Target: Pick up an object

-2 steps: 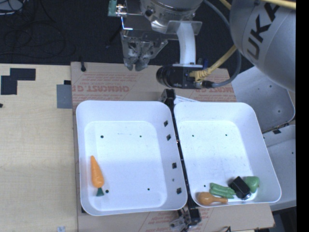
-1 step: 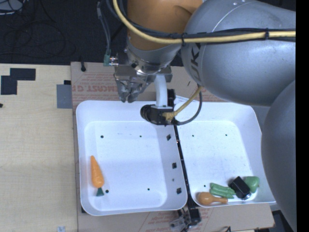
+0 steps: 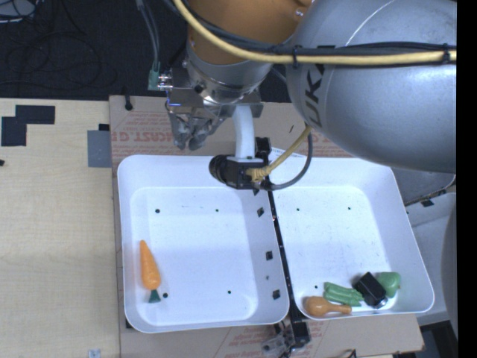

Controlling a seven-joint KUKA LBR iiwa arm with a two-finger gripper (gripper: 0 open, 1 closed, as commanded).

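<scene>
An orange toy carrot (image 3: 150, 267) with a small green stem lies near the front left corner of the left bin (image 3: 124, 222). In the front right corner of the right bin (image 3: 402, 200) lie a green pod (image 3: 342, 294), a black block (image 3: 370, 289), a green lump (image 3: 390, 280) and an orange gourd-shaped piece (image 3: 325, 306), packed close together. My gripper (image 3: 191, 142) hangs above the back rim of the left bin, well clear of every object. Its fingers are shut with nothing between them.
A dark divider strip (image 3: 273, 237) runs between the two bins. A black camera unit with a yellow cable (image 3: 237, 171) hangs over the back of that divider. Brown cardboard (image 3: 141, 129) lies under the bins, and pale bench surface (image 3: 52, 222) extends to the left.
</scene>
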